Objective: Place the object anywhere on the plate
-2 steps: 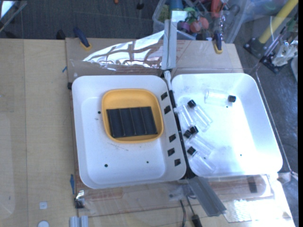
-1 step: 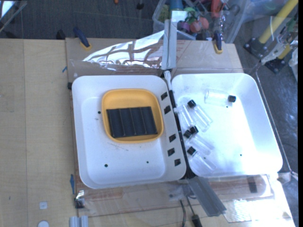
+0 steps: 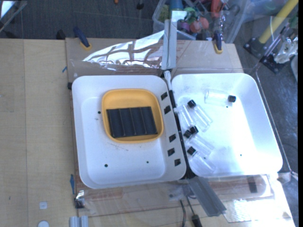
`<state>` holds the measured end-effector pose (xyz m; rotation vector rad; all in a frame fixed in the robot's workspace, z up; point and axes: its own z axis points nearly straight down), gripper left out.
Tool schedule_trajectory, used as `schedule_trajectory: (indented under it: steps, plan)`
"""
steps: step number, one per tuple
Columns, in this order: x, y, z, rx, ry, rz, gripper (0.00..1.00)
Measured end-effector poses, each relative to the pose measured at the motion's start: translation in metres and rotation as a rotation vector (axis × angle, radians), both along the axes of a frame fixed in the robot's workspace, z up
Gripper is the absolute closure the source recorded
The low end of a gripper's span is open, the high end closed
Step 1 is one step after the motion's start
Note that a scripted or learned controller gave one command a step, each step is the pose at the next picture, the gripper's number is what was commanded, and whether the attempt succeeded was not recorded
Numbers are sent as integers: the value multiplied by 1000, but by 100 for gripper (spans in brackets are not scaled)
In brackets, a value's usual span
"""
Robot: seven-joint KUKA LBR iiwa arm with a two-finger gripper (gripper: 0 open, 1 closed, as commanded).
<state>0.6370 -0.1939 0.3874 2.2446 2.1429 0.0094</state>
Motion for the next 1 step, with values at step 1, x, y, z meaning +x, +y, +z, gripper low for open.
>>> schedule_trajectory:
  steps: [1]
  plan:
    - [0, 0, 0, 0, 0, 0, 0]
